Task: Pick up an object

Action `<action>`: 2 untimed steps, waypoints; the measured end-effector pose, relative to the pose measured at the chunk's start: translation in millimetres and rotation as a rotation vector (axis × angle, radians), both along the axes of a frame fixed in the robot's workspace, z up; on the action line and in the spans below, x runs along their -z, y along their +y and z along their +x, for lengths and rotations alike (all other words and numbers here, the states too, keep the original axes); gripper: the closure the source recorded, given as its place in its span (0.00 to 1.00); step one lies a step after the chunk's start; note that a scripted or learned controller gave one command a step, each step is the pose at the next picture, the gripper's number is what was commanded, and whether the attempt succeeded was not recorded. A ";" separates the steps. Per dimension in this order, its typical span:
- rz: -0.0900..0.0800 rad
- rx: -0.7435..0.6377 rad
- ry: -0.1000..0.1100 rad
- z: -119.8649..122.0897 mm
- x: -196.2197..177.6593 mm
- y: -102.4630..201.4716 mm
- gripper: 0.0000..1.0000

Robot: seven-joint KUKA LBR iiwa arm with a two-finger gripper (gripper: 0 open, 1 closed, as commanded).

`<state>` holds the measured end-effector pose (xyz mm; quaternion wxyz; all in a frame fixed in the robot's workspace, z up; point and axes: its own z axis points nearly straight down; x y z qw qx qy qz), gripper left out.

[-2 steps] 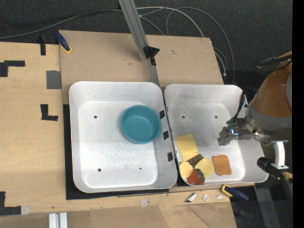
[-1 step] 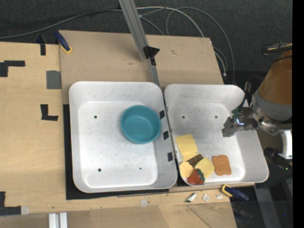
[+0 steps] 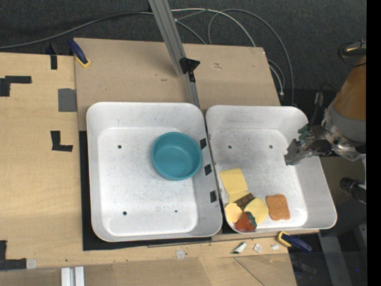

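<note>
A teal bowl (image 3: pixel 176 155) sits in the left bin (image 3: pixel 107 159). In the right bin (image 3: pixel 262 130), toward its near edge, lies a cluster of small things: a pale yellow block (image 3: pixel 233 180), a brown piece (image 3: pixel 244 200), a yellow piece (image 3: pixel 257 207), a red and green item (image 3: pixel 244 221) and an orange-brown slab (image 3: pixel 277 207). My gripper (image 3: pixel 294 155) hangs over the right bin's right rim, up and to the right of the cluster. Nothing shows between its fingers.
A grey metal pole (image 3: pixel 169 28) slants down from the top to the gap between the bins. Cables (image 3: pixel 250 22) loop across the dark floor behind. Blue-and-yellow clamps (image 3: pixel 79 52) (image 3: pixel 294 241) grip the board's corners.
</note>
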<state>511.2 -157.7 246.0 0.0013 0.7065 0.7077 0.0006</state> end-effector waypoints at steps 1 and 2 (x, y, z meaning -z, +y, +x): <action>0.003 -0.006 0.002 27.8 -6.2 51.3 1.00; 0.002 -0.004 0.004 56.5 4.3 92.8 1.00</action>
